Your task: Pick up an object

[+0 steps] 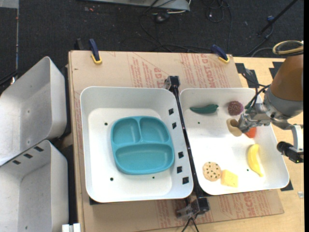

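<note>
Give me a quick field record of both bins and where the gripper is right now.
left bin: holds a teal divided plate
right bin: green pepper-like item, dark red berry, banana, cookie, yellow wedge
gripper: low over the right bin's far right part, beside a tan item and an orange-red item
grasp: cannot tell
arm: enters from the right

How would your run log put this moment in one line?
arm: over right bin | gripper: low by purple ball | banana: lying loose | teal plate: left bin
</note>
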